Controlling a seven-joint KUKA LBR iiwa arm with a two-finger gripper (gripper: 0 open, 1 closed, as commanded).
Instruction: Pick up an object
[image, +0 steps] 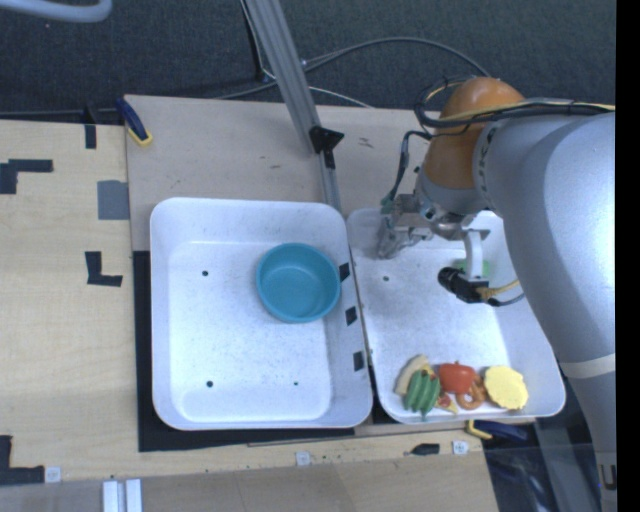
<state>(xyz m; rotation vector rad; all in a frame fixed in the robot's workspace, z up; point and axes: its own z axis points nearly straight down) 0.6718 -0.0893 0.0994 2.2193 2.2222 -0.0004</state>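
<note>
The jaws (392, 240) hang over the far left corner of the right bin (440, 320), close to the wall it shares with the left bin (180, 300), and from this slant I cannot tell how far open they are; nothing can be seen between them. The things worth picking lie well apart from that spot: a blue bowl (297, 282) sits alone in the left bin, toward its far right part, and a cluster of small toys rests along the near edge of the right bin, namely a green vegetable piece (422, 392), a red piece (458, 378) and a yellow piece (505, 387), packed just beside one another. The main risk, as I judge it, is that the jaws come down where they now hang and close on bare bin floor, since no object lies beneath them. So near the shared wall, a descent could also catch the rim and jar both bins. If the arm goes for the toys instead, their crowding against the near wall leaves little room for a finger on either side, so one piece may be nudged away or two pinched at once. The bowl's smooth round rim may slip out of a shallow pinch.
</note>
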